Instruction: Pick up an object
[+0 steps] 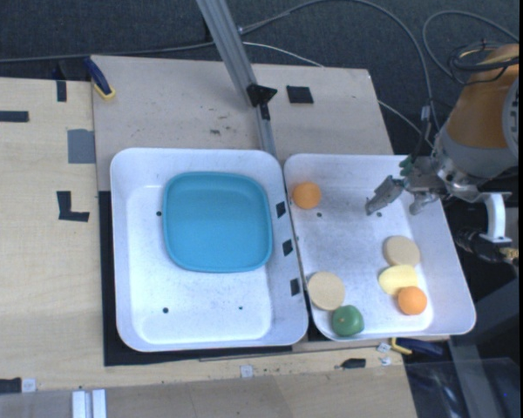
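Table [200,103] surface carries two shallow white bins side by side, and we describe the contents starting at the near edge. In the right bin [444,320], nearest to us, we see a green ball [347,320] at the front wall, with a round tan disc [326,290] touching it on its upper left. Toward the right of that bin, an orange ball [410,300] sits against a yellow piece [398,279], and a second tan disc [402,251] lies just beyond the yellow piece. Further back, near the left wall of the right bin, a second orange ball [306,195] rests alone, well apart from the other items. The left bin [139,320] holds a blue square plate [216,220], lying flat in its far half. At the far right of the right bin, the gripper [401,197] hangs over the bin's bare floor. We see its fingers [383,196] spread apart, with nothing between them. No item touches the gripper; the nearest are the second tan disc and the second orange ball. The grey arm with its orange band [481,103] enters from the right.
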{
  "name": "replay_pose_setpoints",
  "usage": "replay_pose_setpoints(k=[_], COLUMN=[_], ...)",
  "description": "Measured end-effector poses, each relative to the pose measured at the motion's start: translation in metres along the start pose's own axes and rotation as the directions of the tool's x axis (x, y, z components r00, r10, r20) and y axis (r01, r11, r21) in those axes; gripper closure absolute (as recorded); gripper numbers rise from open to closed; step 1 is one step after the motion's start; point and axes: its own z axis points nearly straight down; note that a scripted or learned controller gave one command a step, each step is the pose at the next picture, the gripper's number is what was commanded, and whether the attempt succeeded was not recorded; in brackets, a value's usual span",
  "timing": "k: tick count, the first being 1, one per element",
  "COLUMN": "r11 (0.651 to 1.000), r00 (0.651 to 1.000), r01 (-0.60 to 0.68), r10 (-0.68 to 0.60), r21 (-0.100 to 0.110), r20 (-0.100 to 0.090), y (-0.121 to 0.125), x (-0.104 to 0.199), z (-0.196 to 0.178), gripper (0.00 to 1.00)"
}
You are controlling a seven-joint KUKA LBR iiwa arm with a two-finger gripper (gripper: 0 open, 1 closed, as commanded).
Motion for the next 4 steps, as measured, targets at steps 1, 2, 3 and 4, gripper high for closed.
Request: replay_pose_setpoints(k=[1,2,3,4], r11=[1.0,1.0,1.0,1.0], r00=[1.0,1.0,1.0,1.0], r01=[0.0,0.0,0.0,0.0], r10=[0.0,0.0,0.0,0.0], r21=[0.005,-0.001,-0.003,-0.005], r20=[-0.001,0.001,0.002,0.001], y=[-0.007,-0.007,-0.006,-0.007], x=[0.002,0.003,0.002,0.005], z=[0.061,0.11,0.098,0.037], gripper=[0.0,0.0,1.0,1.0])
